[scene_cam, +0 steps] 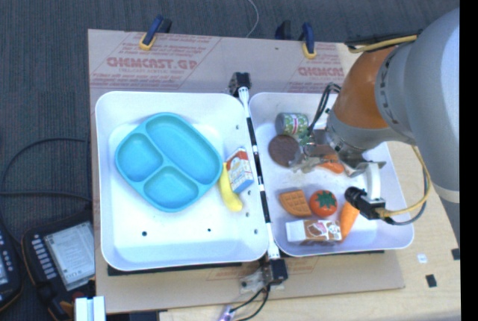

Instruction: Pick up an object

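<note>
Gripper is low in the right bin; I cannot tell its state. Brown disc lies just left of it, green can behind, tomato and carrot in front.

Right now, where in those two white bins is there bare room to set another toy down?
The left bin has bare floor along its near edge, below the blue tray, and a strip left of it. The right bin is crowded: can, tomato, carrot, and the claw sits among them.
</note>
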`<state>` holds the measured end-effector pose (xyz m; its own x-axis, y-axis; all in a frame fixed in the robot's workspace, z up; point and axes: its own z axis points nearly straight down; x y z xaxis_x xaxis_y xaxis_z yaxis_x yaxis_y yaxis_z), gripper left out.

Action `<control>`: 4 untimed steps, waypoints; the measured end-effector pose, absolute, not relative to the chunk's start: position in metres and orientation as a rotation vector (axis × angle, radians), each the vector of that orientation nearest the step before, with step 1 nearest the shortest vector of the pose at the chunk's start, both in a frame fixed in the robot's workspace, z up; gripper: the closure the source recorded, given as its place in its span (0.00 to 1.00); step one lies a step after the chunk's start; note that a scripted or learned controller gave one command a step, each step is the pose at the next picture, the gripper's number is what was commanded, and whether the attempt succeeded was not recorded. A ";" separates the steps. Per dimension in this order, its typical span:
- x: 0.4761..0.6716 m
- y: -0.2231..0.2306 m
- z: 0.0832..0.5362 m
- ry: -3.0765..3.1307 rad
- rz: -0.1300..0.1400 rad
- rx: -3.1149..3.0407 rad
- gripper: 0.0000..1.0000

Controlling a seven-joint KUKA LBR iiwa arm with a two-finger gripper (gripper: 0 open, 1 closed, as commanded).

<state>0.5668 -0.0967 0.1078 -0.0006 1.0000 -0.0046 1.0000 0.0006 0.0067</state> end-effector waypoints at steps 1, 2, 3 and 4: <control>0.567 -0.097 0.108 2.216 0.001 2.215 0.00; 0.567 -0.097 0.117 2.217 0.000 2.215 1.00; 0.567 -0.097 0.117 2.216 -0.001 2.215 0.00; 0.566 -0.097 0.127 2.216 -0.002 2.215 1.00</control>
<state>0.5665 -0.0973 0.1266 -0.0003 1.0000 -0.0065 1.0000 0.0004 0.0047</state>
